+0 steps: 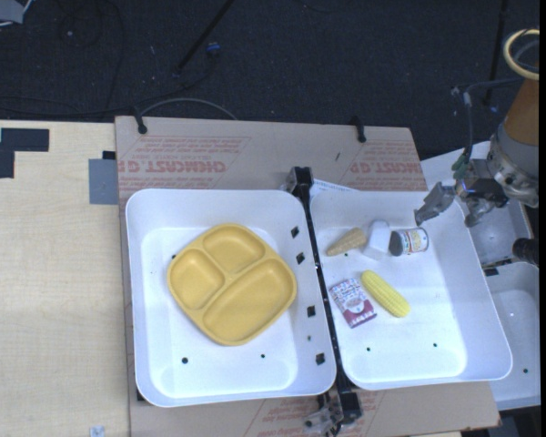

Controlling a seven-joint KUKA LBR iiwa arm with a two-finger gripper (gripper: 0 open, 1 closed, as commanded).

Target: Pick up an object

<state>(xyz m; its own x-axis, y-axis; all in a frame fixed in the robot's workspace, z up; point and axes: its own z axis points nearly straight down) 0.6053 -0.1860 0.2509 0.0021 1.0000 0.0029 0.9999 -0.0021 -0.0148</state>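
The right bin (455,353) holds a yellow corn cob (383,293), a red and white packet (352,300), a tan cone-shaped piece (347,241), a small white cup (379,237) and a little can (409,241) lying on its side. My gripper (455,208) hangs over the bin's far right corner, up and to the right of the can. Its fingers (431,207) are spread open with nothing between them.
In the left bin (155,353) lies a yellow divided plate (232,283). A black divider (317,280) runs between the two bins. Both bins rest on a cardboard sheet (255,157), with a pale wooden bench top (45,289) to the left.
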